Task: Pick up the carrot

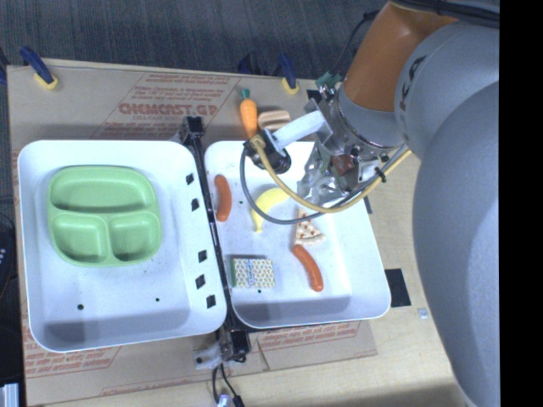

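Your end effector (327, 181) hangs over the back right part of the right bin (361, 299), its fingertips lost among cabling and metal parts, so you cannot tell how it is set, and nothing shows between its tips. The carrot (248, 115) lies to its left and further back, on the back rim of that bin or just past it on the tabletop (399, 346), green top pointing away, well apart from the tool and not yet picked up; reach, grasp and lift all look left to do. Nearer, just left of and below the tool, lie a yellow piece (268, 203), a pizza slice (308, 230) and a sausage (308, 267). The arm comes in from the right, wrist bent down toward the bin, orange band (377, 53) above it.
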`<state>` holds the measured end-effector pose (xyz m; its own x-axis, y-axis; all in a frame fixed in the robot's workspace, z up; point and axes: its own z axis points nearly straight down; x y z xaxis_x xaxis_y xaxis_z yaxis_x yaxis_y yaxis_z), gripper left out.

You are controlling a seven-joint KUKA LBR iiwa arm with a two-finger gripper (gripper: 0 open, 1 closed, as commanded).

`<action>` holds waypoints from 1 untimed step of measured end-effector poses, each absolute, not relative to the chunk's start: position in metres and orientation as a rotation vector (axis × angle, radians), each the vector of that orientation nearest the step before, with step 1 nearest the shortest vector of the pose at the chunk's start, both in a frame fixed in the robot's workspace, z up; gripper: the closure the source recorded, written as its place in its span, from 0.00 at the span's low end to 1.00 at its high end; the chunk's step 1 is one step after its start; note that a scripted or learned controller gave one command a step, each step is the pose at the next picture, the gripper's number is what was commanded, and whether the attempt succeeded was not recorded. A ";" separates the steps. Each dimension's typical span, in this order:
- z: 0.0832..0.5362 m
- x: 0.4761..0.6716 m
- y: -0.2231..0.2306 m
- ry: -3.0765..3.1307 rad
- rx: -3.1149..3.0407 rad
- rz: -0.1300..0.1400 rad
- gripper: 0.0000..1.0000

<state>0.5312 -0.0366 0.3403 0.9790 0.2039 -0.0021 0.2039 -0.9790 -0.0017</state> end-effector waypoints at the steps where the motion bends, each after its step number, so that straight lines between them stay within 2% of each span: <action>1: 0.260 0.535 0.031 -0.473 -3.104 0.011 1.00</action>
